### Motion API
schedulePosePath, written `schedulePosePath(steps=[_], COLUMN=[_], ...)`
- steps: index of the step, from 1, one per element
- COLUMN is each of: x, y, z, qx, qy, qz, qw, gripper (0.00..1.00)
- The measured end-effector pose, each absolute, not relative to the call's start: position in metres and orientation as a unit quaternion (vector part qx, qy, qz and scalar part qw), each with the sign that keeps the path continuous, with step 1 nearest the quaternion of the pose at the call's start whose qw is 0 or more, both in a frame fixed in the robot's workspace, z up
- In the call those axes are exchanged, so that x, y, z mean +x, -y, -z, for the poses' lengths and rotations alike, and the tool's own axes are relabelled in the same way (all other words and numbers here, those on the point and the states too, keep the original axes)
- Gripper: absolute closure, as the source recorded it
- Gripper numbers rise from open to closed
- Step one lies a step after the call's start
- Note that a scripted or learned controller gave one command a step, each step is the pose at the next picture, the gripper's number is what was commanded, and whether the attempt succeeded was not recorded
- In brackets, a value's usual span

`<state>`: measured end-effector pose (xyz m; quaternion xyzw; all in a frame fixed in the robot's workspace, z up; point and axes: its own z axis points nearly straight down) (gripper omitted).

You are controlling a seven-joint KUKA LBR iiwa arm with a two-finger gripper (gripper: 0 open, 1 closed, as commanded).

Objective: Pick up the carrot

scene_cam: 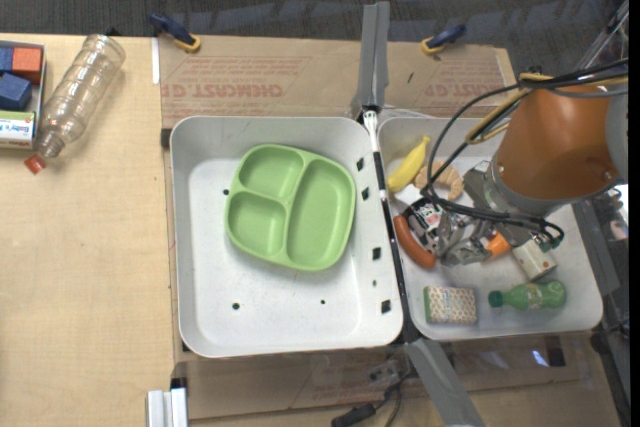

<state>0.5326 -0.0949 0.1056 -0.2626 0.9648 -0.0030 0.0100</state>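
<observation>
The carrot (412, 242), an orange-red tapered piece, lies at the left side of the right bin (590, 315), close to the divider. My gripper (450, 233) is low in that bin, just to the right of the carrot and seemingly touching its right end. The grey wrist and the orange band (555, 145) hang over the bin's middle and hide what is beneath. Cables loop around the wrist.
In the right bin lie a yellow banana (408, 165), a beige item (450, 182), a small orange piece (493, 241), a white block (536, 260), a green bottle (528, 295) and a speckled sponge (450, 304). The left bin (200, 315) holds a green divided plate (292, 206).
</observation>
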Motion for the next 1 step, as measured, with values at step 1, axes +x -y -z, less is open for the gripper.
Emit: schedulePosePath(steps=[1], x=[0.5344], y=[0.0946], z=[-0.1154], qx=[-0.261], qy=[-0.965], qz=[0.0029], qw=[0.013], gripper=[1.0])
